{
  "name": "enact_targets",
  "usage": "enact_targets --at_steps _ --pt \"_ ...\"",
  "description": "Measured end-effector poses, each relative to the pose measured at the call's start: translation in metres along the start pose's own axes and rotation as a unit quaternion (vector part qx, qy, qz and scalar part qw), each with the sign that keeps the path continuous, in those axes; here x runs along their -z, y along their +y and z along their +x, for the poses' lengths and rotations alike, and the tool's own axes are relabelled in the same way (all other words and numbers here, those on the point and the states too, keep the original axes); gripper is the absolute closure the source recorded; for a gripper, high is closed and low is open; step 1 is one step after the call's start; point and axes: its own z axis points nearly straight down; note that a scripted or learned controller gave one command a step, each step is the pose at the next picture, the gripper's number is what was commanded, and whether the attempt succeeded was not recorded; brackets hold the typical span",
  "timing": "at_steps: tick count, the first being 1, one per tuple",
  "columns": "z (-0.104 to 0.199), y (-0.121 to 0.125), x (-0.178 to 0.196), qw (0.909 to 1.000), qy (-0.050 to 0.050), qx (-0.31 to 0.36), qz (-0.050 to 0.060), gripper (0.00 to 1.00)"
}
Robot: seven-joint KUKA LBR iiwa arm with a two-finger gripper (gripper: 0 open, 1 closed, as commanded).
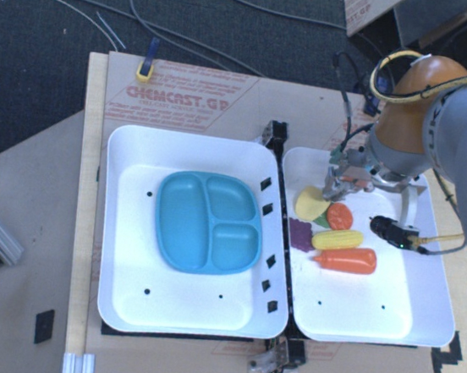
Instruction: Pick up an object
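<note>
In the right bin (422, 309) lie several toy foods: a pale yellow piece (308, 205), a small red tomato-like piece (340, 217), a yellow corn cob (337, 239), a purple piece (300, 234) and an orange-red carrot-like piece (348, 260). My gripper (337, 186) hangs low at the bin's far left part, right above the yellow piece and the red piece. Its fingertips are too small and dark to read. Nothing shows between them.
The left bin (118, 286) holds a blue divided plate (209, 221) in its middle. A black divider with clips (272, 229) runs between the bins. The right bin's near half is bare white floor.
</note>
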Motion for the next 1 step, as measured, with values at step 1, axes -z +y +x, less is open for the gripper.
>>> enact_targets --at_steps 1 --pt "0.0023 0.0102 0.0608 1.0 -0.001 0.001 0.0 1.0"
